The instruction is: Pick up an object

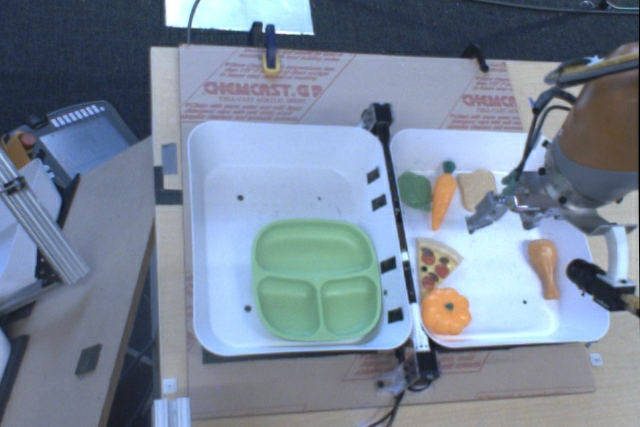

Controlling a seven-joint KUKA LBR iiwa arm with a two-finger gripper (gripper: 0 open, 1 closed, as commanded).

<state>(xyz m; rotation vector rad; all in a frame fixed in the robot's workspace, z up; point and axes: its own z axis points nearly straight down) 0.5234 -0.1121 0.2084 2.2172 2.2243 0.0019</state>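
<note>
The tool (488, 212) hangs over the right bin (500, 315), beside the bread slice (478, 186); whether its jaws are wide or narrow I cannot tell. Nearby lie a carrot (442, 199), pizza slice (437, 262), pumpkin (446, 311) and drumstick (544, 265). A green tray (317, 279) sits in the left bin (230, 175).

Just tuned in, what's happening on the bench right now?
The arm reaches in from the right, its gripper low over the right bin, beside the bread slice and carrot. Nothing shows between its fingers. A green vegetable, pizza slice, pumpkin and chicken drumstick lie in that bin. The left bin holds a green divided plate.
</note>
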